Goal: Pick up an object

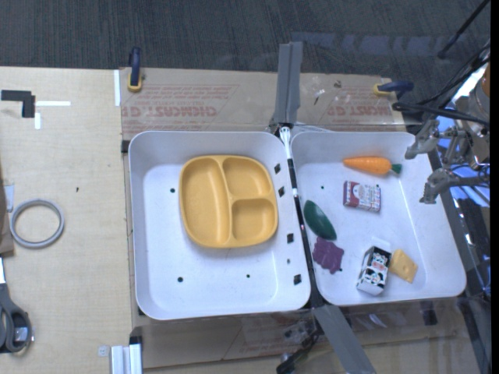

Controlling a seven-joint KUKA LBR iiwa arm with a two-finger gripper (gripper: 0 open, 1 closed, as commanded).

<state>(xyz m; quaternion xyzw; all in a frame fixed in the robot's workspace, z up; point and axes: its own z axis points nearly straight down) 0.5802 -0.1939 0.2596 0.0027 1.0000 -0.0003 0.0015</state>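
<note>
Grey metal fingers of the gripper (431, 170) hang at the right rim of the right bin (437, 287), and from here I cannot tell how far apart they stand; nothing sits between them. I take the carrot (368, 164) as my landmark, since it lies nearest the gripper, just inside the bin's far end, lengthwise across it. I judge it a light, hard plastic toy, smooth and rounded, so it may roll or slip; I would close across its thick middle, not the tapered tip. Just nearer the camera than the carrot lies a small red and white carton (362, 196), flat and boxy, an easier pinch across its short sides. Farther on that way are a dark green leaf shape (320, 219), a purple piece (328, 255), a cow-print carton (375, 270) and a cheese wedge (404, 265), the last two almost touching. The carrot has bare white floor around it but lies close to the far wall, so I'd descend with care. Left of the carrot, beyond the divider, a yellow plate (228, 201) sits in the left bin (156, 287).
</note>
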